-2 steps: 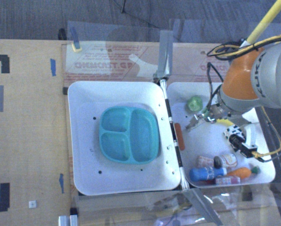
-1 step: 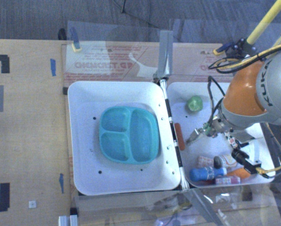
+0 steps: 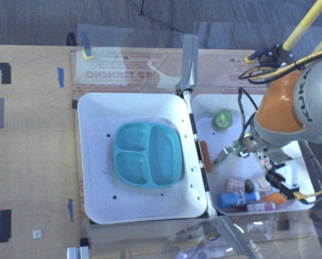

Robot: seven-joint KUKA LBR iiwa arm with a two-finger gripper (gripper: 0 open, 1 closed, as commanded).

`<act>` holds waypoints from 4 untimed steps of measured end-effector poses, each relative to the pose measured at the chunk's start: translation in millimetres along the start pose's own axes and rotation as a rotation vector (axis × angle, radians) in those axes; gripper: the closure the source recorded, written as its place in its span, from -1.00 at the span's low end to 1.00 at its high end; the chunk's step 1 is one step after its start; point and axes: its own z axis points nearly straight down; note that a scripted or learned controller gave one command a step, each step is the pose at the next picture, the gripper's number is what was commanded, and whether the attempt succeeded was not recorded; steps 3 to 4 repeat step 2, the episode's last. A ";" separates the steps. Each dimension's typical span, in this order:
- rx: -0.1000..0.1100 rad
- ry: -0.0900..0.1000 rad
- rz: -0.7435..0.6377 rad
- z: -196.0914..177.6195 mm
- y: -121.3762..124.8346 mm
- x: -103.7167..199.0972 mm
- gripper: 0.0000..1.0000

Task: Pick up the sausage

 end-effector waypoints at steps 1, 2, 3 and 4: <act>0.000 0.000 0.000 0.0 0.0 0.0 -1.00; 0.000 0.000 -0.264 0.4 12.1 -15.7 -1.00; 0.000 0.000 -0.264 0.4 12.1 -15.7 -1.00; 0.000 0.000 -0.264 0.4 12.1 -15.7 -1.00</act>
